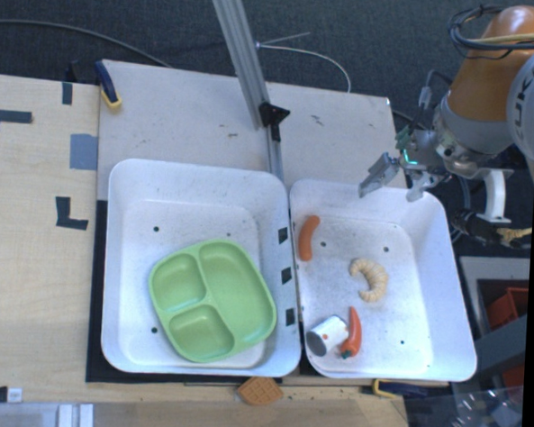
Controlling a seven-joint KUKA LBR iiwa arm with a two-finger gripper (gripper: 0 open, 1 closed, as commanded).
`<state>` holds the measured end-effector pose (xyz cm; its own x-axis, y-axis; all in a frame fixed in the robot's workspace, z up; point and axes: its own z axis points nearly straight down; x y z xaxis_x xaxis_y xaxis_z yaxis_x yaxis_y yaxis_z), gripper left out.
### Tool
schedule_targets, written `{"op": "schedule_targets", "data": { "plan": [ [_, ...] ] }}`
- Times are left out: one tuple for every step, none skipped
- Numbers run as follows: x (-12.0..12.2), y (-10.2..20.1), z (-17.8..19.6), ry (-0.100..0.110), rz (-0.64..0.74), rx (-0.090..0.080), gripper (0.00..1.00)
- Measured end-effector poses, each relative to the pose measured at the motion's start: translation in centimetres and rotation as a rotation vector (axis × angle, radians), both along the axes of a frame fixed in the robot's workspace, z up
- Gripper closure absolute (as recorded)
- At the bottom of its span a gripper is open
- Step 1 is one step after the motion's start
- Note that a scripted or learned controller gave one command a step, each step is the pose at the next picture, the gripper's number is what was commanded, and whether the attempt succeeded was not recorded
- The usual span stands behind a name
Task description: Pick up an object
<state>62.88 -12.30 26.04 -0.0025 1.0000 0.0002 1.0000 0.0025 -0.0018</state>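
Grey fingers hang spread and unladen above the right bin's far rim.

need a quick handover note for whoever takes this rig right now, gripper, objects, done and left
Gripper: open, holding nothing, above the right white bin's far edge.
In that bin: orange sausage-shaped toy near its left wall, beige curved croissant-like piece mid-bin, small white cylinder and red-orange carrot-like piece side by side at the near edge.
Left white bin holds a green three-compartment plate.
Done: nothing picked.
Left: descend, grasp one object, lift.
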Motion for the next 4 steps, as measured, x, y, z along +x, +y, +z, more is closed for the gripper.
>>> {"op": "schedule_targets", "data": {
  "plan": [
    [-0.2, -0.3, -4.4, 0.004, -0.002, -0.001, 0.0],
    [-0.3, -1.0, -10.5, 0.007, -0.002, -0.001, 0.0],
    [-0.8, -1.2, -17.0, 0.007, -0.001, 0.0, 0.0],
    [-0.6, -1.1, -15.6, 0.001, 0.0, 0.0, 1.0]
  ]
}}
